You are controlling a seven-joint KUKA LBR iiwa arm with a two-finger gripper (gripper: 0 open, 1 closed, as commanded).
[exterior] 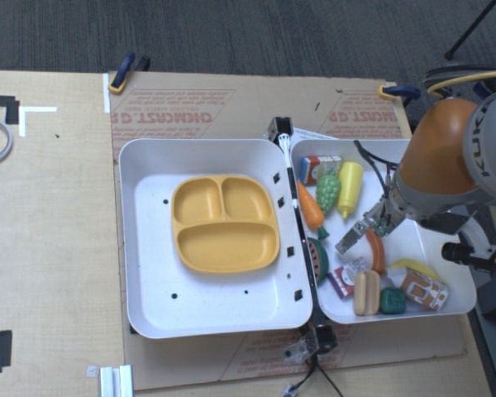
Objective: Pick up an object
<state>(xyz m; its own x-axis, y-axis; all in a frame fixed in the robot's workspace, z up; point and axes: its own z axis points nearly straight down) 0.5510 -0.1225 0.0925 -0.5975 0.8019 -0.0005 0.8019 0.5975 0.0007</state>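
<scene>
Two white bins [140,246]; one yellow divided plate [226,223]; one carrot [311,208]; one banana [413,266].

One fixed camera, high above the tabletop [50,222], looking down at a slant. Far enough back to take in both white bins whole, plus a strip of dark carpet beyond. The end effector [360,234] sits right of centre, over the right bin [459,292]; the left bin [140,246] lies well off to its left. The arm enters from the end effector's right.
</scene>
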